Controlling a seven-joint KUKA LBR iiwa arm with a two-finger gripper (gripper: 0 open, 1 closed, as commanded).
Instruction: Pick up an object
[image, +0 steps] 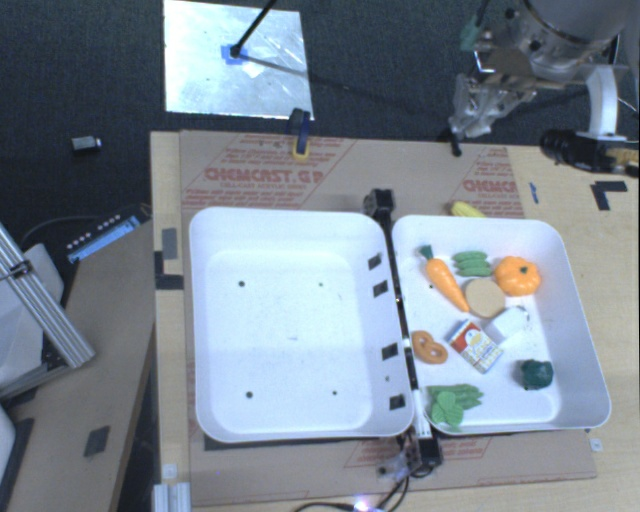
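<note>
Orange and green toy foods are gathered in the right bin (575, 300), at the right centre of the frame, while the claw (470, 118) is seen at the upper right, above the cardboard strip of the worktop (270, 170) and well apart from the bin's far rim. Every candidate therefore lies below the claw in the frame, toward the lower edge and slightly to the right. Whether the claw is apart or together cannot be told; it is blurred and seen against dark floor.

Nearest the claw inside the bin are the carrot (446, 283) and the pea pod (472, 263), with the pumpkin (517, 275) just beside them to the right. The carrot's long axis is set on a diagonal, from upper left at its leafy end to lower right at its tip, so a grasp across it would probably call for a turned wrist. A yellow piece (466, 210) rests outside the bin, touching its upper rim, closer still to the claw. The left bin (200, 300) is passed over as no target.
</note>
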